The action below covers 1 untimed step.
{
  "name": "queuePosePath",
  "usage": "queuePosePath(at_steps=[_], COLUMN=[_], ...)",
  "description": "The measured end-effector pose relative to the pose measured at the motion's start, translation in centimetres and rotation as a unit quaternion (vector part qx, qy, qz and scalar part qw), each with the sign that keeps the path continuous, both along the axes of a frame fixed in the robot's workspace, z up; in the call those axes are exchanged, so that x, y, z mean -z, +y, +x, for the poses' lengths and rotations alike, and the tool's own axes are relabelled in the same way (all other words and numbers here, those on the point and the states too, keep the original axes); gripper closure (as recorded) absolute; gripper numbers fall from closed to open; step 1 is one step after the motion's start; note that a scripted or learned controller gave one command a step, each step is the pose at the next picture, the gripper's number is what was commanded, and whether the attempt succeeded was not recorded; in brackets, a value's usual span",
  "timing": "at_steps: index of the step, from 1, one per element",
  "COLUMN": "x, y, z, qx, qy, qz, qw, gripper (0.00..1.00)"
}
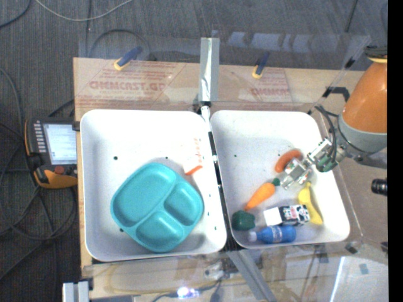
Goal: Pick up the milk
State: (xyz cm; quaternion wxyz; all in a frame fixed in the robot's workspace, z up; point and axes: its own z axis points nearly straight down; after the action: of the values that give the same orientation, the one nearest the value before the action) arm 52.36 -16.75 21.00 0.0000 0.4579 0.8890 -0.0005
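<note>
Two shallow white bins are seen side by side on the tabletop (88, 74). The left bin (107, 137) is occupied by a teal plastic divided plate (157, 206), lying toward six o'clock of that bin, with a small orange scrap (192, 168) just beside the plate's rim at one o'clock. The right bin (252, 131) is shared by several toys. The small white and black milk carton (286, 215) is found lying on its side near that bin's front edge. A blue plastic bottle (274, 234) is placed just at six o'clock of the carton, a dark green rounded toy (242, 219) at nine o'clock of it, an orange toy carrot (261, 194) at eleven o'clock and a yellow banana (310, 205) at three o'clock. The metal fingers (293, 172) are positioned at twelve o'clock of the carton, apart from it, close beside an orange-red sausage-shaped toy (288, 159). Whether the fingers are apart or together cannot be told.
</note>
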Motion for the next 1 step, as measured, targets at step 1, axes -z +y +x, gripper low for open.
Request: queuePosePath(at_steps=[1], x=[2.08], y=[-5.09], z=[4.08], qx=[0.004], qy=[0.0], qz=[-0.0001], qw=[1.0], gripper=[0.0])
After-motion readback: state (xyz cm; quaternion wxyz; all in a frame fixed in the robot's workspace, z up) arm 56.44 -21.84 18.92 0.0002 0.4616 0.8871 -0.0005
